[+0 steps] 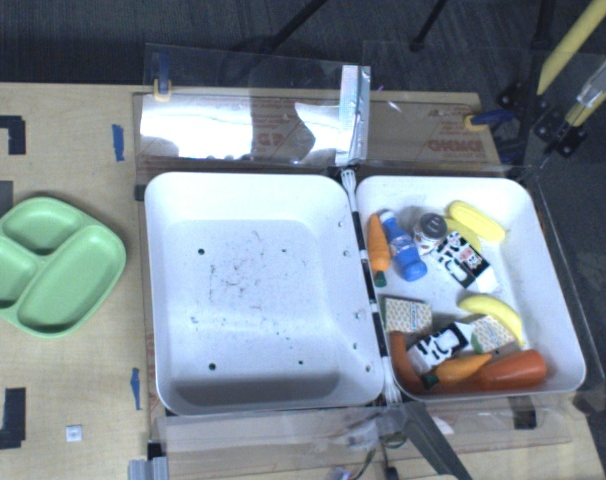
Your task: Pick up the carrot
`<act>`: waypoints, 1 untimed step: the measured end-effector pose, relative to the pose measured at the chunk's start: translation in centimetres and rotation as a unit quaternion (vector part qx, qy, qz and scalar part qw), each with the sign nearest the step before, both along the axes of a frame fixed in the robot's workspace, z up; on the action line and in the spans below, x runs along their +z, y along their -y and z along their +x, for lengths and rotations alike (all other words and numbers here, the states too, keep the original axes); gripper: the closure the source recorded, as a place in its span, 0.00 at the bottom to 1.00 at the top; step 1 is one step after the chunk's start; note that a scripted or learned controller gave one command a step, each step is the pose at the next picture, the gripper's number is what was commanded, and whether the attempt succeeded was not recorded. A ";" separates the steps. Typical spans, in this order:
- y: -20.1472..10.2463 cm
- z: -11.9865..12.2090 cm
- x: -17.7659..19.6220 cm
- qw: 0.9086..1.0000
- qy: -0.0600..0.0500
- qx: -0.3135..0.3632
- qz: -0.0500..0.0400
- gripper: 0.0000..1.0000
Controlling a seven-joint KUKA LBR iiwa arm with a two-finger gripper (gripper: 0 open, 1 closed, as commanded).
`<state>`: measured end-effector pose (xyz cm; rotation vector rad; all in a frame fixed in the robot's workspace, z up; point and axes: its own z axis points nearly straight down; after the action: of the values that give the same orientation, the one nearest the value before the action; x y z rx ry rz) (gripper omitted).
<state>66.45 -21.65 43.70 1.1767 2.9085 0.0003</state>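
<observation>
1. The carrot [463, 368] is lying in the right bin [553, 268], close to the bin's front wall. It is lying almost flat along that wall, with its dark stub end pointing to the left.
2. Just to the right of the carrot, a long red vegetable [515, 370] is lying and touching it. I cannot tell which of the two is lying on top.
3. Just above the carrot, a small black-and-white packet [439, 345] is resting, and its lower edge is meeting the carrot.
4. To the left of the carrot, a dark red curved thing [401, 360] is leaning along the bin's left wall.
5. Above the carrot and a little to the right, a yellow banana [493, 313] is lying. Above the carrot and to the left, a speckled square pad [407, 315] is lying.
6. Farther behind the carrot, a second black-and-white packet [461, 256], a blue bottle [407, 250], an orange oblong thing [380, 244], a round grey thing [430, 228] and a second banana [476, 221] are lying together.
7. Well to the left of the carrot, the left bin [248, 278] is standing side by side with the right one.
8. Far to the left of the carrot, a green divided plate [48, 265] is sitting on the wooden bench [63, 388].
</observation>
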 end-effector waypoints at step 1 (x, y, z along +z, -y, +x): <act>0.4 -0.1 0.0 0.999 0.000 0.048 0.000 1.00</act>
<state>66.36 -22.07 43.72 1.0368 2.9604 0.0000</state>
